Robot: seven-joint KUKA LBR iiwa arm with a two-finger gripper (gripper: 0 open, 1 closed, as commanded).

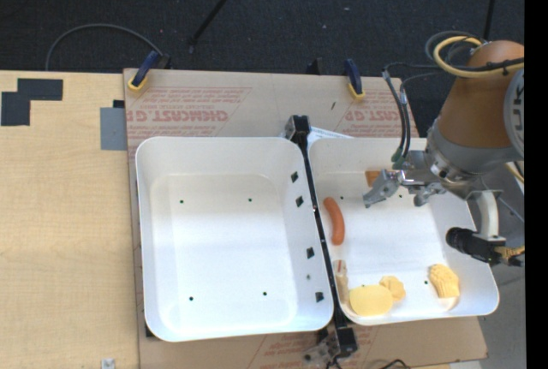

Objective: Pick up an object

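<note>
My gripper [399, 194] hangs over the back half of the right bin [479, 307], its fingers spread open with nothing between them. A small orange piece [372, 177] lies just left of the left fingertip [374, 195]. An orange sausage [336, 220] rests by the divider, left of the gripper. Along the bin's front lie a pale yellow lump [369, 300], a smaller yellow piece [393, 285], a yellow corn-like piece [443, 280] and a thin beige strip [342, 276].
The left bin [171, 162] sits beside the right one, joined by a black divider rail [310, 205]. The arm's orange and grey body [479, 110] looms over the right bin's far right corner. Clamps [353, 78] hold the cardboard at the back.
</note>
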